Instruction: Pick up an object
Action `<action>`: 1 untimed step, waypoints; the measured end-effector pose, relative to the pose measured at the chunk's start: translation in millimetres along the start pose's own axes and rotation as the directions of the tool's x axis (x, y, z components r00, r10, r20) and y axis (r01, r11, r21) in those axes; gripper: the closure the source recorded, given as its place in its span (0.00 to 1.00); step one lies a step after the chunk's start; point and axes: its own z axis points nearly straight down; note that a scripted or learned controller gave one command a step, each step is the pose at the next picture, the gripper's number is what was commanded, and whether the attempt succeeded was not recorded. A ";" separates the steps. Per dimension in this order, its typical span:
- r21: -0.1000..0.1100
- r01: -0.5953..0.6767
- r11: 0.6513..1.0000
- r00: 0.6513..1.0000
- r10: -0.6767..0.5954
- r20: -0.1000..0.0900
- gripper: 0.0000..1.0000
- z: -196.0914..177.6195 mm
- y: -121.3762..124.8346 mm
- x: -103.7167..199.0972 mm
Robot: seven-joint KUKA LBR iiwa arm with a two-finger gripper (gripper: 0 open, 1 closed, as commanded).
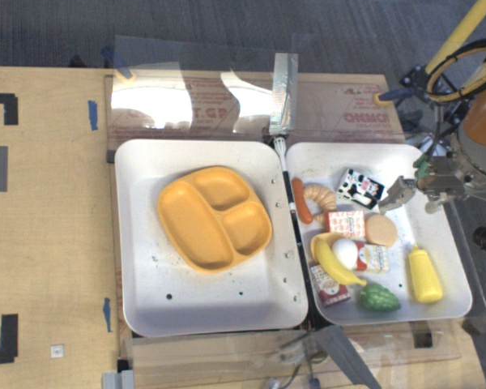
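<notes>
My gripper [415,199] hangs over the right bin [462,298] near its far right side, open, with only bare bin floor showing between its fingers. Just left of it lie a black-and-white spotted carton [362,187] and a round tan bun [381,231]. A yellow squeeze bottle [424,275] lies below it towards the front. Further left in that bin lie a red sausage [300,199], a croissant [320,195], a red-and-white box [347,223], a banana [334,262], a white egg [346,254] and a green pepper [378,298].
The left bin [146,298] holds an orange divided plate [215,217]. A raised divider [290,217] separates the two bins. Yellow and black cables [449,55] hang at the upper right behind the arm. A red packet [330,286] lies at the right bin's front.
</notes>
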 end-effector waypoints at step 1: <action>0.007 -0.429 0.903 0.903 0.429 0.003 0.00 130.2 -8.0 4.7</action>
